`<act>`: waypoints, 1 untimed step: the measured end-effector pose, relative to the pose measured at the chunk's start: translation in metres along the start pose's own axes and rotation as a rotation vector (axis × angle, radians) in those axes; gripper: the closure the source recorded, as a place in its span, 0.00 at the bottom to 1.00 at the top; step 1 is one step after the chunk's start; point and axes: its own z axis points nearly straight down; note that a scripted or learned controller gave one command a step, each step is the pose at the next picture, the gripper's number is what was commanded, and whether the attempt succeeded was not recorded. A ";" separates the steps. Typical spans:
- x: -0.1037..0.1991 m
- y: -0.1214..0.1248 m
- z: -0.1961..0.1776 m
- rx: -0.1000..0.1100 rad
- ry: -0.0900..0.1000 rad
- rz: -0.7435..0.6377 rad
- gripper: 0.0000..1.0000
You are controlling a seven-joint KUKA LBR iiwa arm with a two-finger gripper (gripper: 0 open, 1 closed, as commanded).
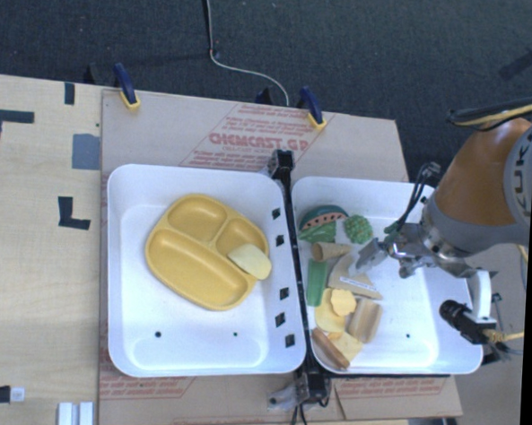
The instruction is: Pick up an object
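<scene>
Two white bins are set side by side on a cardboard sheet (253, 134) clamped at its 12 o'clock edge by two blue clips. A yellow divided plate (196, 257) is held in the left bin (119, 333), with a pale yellow piece (250, 261) laid at the plate's 3 o'clock edge. Toy food is piled in the right bin (428, 347) along its 9 o'clock side: a watermelon slice (321, 221) and broccoli (358, 228) at 12 o'clock of the pile, a green stick (316, 282) below them, a tan wedge (352, 282) beside it, and yellow and tan pieces (341, 303) toward 6 o'clock, touching one another. The gripper (382, 255) is seen over the right bin, at 3 o'clock of the pile, just beside the tan wedge; whether its grip is spread or closed cannot be told, and nothing is seen held by it.
</scene>
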 end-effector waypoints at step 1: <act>0.013 0.060 0.090 -0.003 -0.001 0.001 0.00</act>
